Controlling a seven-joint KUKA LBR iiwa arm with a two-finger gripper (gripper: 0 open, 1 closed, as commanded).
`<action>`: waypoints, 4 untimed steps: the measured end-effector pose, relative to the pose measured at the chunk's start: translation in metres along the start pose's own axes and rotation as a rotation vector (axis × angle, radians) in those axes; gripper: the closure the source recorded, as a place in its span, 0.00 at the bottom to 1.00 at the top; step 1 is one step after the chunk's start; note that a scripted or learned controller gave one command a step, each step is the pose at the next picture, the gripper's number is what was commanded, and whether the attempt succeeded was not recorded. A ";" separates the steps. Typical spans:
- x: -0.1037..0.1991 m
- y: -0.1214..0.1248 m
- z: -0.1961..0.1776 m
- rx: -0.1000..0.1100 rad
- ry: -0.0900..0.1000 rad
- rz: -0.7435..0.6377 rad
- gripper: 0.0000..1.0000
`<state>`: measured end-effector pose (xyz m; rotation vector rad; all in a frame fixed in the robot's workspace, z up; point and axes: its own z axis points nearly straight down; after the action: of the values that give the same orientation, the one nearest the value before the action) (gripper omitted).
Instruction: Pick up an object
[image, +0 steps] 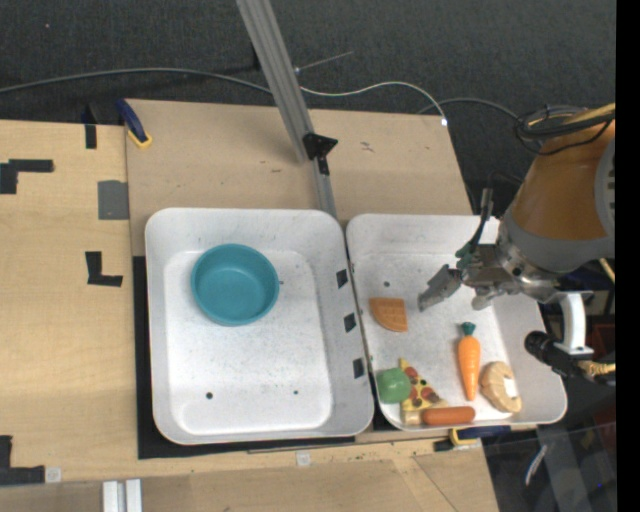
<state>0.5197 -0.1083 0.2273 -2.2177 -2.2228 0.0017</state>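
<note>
The claw (455, 290) hangs over the middle of the right bin (400, 240), carried by the grey arm (565, 200) with its orange band, which reaches in from the right edge of the surface (60, 300). One dark finger (437, 288) slants down toward the bin floor; a second part sits beside it, but the camera view does not resolve whether the claw is spread or pressed together, so its state cannot be told. Nothing is visible between its parts, and no object is lifted. The nearest candidate is the orange wedge-shaped piece (390, 314), lying on the bin floor just beside the finger tip, toward the bin's left wall. The toy carrot (468, 364) lies near the claw, toward the front edge, with its green top pointing up at the claw. A tan bread-like piece (499, 386) lies just beside the carrot near the bin's front right corner. Along the front wall lie a red sausage (447, 416), a small multicoloured item (416, 388) and a green round piece (393, 384). The left bin (170, 230) holds a teal bowl (235, 284), well apart from the claw. Judged status: the grasp is not yet made; descent, closing and lift all remain.
</note>
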 end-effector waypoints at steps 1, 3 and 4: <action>0.000 0.000 0.000 0.000 0.000 0.000 0.00; 0.006 -0.012 0.125 0.008 0.001 0.001 0.00; 0.007 -0.012 0.138 0.000 -0.001 0.002 0.00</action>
<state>0.5075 -0.1017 0.0891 -2.2201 -2.2217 0.0027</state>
